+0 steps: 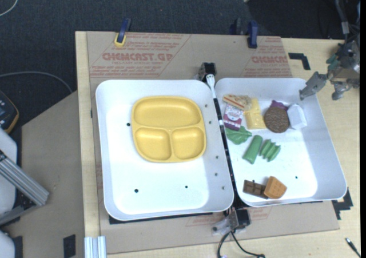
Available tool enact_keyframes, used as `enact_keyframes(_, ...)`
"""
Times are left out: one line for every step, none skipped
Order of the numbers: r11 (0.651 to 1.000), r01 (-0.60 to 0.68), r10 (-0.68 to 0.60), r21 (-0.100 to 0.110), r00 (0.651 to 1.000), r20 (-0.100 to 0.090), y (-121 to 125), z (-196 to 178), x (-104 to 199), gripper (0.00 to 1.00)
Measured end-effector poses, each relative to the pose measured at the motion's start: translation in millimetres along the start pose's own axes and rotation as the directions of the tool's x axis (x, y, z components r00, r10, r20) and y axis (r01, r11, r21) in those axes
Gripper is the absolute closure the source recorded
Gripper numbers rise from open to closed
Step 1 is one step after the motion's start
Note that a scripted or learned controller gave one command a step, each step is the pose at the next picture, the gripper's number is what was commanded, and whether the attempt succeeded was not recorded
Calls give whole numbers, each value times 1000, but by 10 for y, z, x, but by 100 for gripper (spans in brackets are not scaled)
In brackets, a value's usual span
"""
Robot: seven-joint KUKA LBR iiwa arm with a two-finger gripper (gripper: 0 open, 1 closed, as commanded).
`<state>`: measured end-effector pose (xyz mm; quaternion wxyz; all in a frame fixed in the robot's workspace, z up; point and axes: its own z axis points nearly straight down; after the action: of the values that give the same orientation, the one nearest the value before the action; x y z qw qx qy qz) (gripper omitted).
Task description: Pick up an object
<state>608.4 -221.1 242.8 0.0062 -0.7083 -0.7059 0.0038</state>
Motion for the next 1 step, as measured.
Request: enact_keyframes(1000, 4, -4, -14, 1000, 4, 25, -87, 9, 0)
